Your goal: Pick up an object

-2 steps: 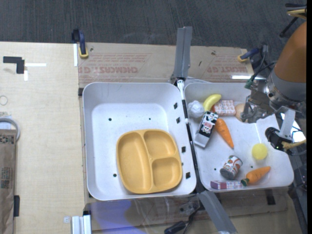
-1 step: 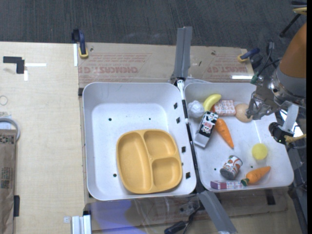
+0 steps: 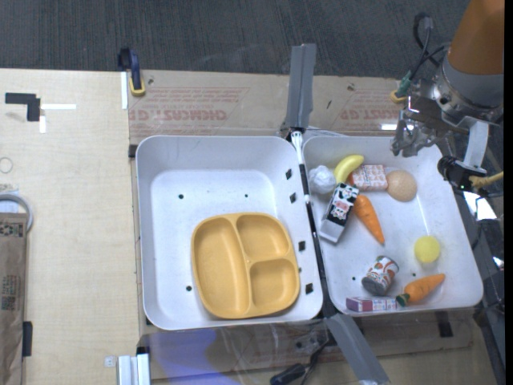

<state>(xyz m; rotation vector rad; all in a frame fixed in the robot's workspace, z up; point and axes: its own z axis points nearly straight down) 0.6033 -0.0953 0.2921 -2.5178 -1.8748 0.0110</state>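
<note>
Pink box (image 3: 371, 304) beside carrot (image 3: 422, 288); claw (image 3: 407, 143) above bin corner.

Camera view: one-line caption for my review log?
End effector above right bin's far edge; carrots, banana, can inside; yellow divided plate in left bin.

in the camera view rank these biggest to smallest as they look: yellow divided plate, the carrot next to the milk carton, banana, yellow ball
1. yellow divided plate, by far the largest
2. carrot beside the milk carton
3. banana
4. yellow ball

The banana and ball look close in size, and the banana is partly hidden, so that order is unsure.
</note>
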